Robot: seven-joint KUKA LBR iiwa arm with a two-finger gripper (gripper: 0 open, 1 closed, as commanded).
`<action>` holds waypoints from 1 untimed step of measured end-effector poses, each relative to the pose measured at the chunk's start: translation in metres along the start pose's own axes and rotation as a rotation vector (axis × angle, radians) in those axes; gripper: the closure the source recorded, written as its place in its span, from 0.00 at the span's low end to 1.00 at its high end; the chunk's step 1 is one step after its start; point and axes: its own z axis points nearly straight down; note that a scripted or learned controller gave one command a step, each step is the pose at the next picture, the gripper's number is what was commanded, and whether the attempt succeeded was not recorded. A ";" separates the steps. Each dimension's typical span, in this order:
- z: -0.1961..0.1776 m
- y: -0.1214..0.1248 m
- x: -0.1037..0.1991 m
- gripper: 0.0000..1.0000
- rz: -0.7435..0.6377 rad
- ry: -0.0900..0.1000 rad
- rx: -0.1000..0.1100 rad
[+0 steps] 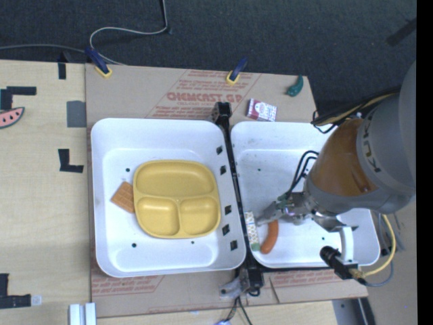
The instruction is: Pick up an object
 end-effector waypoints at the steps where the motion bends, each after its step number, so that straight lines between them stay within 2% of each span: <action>1: -0.009 0.000 -0.001 1.00 0.001 -0.002 0.000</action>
